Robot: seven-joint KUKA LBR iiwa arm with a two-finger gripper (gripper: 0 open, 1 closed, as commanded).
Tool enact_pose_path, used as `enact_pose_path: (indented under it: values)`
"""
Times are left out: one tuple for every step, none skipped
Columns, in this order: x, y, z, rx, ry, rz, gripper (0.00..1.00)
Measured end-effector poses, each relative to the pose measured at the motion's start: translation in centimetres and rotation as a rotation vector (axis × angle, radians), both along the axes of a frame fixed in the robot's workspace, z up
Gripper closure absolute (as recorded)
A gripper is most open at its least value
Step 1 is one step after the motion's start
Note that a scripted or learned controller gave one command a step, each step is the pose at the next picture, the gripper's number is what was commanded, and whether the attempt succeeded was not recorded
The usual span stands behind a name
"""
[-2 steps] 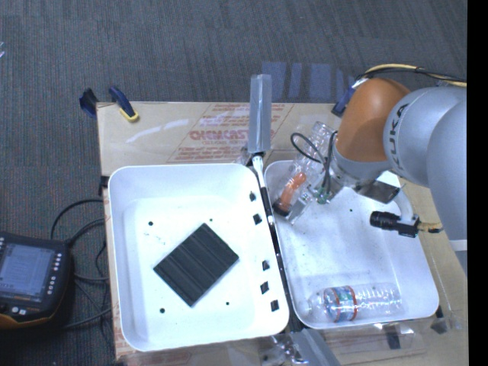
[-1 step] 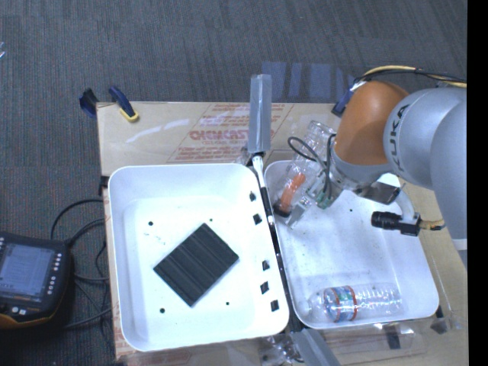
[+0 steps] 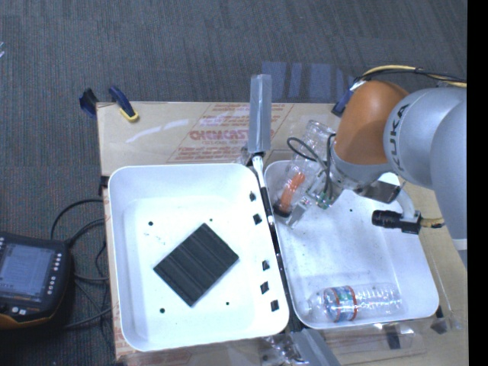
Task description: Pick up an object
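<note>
- The end effector [image 3: 296, 204] hangs low over the right bin [image 3: 396, 242], near its upper left corner; how far open it is cannot be told.
- A clear plastic bottle [image 3: 352, 301] lies along that bin's near edge.
- A dark ridged mat [image 3: 197, 264] rests in the left bin [image 3: 130, 219].

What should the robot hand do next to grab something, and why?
Probably lower a little over the orange object, then close. The gripper sits right beside it at the upper left corner of the right bin, near the wall. Whether it already has a grip is hard to tell. The plastic bottle lies far off at the bin's near edge.
</note>
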State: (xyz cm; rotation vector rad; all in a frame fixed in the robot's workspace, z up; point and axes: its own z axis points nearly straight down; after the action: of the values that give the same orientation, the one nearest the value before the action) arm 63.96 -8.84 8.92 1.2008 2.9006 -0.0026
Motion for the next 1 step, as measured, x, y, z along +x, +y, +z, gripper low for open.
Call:
enact_pose_path:
  values:
    - [-0.10,0.11,0.05,-0.001,-0.001,0.018,0.00]
